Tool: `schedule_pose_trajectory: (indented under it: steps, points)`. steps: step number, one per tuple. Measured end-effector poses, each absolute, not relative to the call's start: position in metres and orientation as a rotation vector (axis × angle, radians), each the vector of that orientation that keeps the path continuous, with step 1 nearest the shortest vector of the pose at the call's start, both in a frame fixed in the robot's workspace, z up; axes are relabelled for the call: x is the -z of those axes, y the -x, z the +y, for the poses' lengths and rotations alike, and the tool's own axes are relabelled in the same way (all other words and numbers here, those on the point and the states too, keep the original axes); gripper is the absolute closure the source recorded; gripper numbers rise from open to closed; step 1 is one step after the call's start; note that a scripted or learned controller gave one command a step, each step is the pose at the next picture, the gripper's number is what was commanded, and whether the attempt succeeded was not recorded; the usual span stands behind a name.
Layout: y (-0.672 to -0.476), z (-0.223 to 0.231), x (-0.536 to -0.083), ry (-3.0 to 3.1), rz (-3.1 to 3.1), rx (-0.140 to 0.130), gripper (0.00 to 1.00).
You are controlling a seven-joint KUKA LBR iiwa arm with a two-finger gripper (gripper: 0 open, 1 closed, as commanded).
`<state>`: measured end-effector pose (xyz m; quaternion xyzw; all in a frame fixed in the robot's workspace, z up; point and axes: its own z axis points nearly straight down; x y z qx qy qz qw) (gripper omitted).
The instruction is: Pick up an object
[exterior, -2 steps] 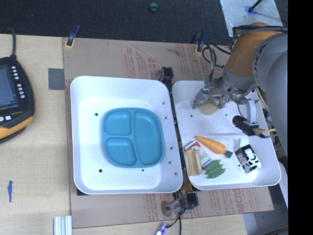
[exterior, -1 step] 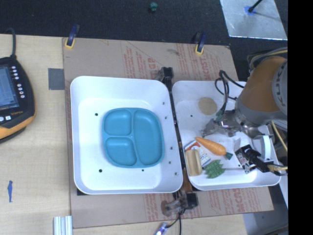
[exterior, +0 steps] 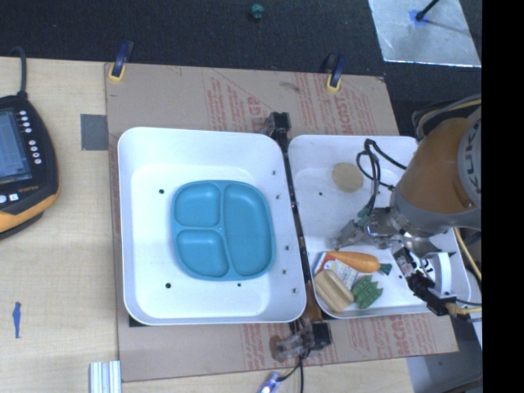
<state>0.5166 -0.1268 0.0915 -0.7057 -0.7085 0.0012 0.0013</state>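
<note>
Showing two white bins: left bin [exterior: 139, 219] holds one blue divided plate [exterior: 223, 228]; right bin [exterior: 315, 158] holds four items. Gripper [exterior: 360, 232], grasp state indeterminate, at plate's three o'clock.

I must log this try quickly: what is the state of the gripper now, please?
Gripper: in the right bin, low over its floor above the carrot; open or closed cannot be told, and nothing is seen between its fingers.

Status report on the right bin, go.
Gripper low inside right bin, nothing seen between fingers. Carrot, wooden block and green piece clustered at near edge, beside gripper. Tan round piece lies apart, farther back.
</note>
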Motion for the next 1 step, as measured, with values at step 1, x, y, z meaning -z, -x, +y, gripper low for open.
schedule_pose_trajectory:
  steps: [1]
  points:
    - [-0.5733,-0.1523,-0.0919,2.216,-2.225,-0.003,0.0]
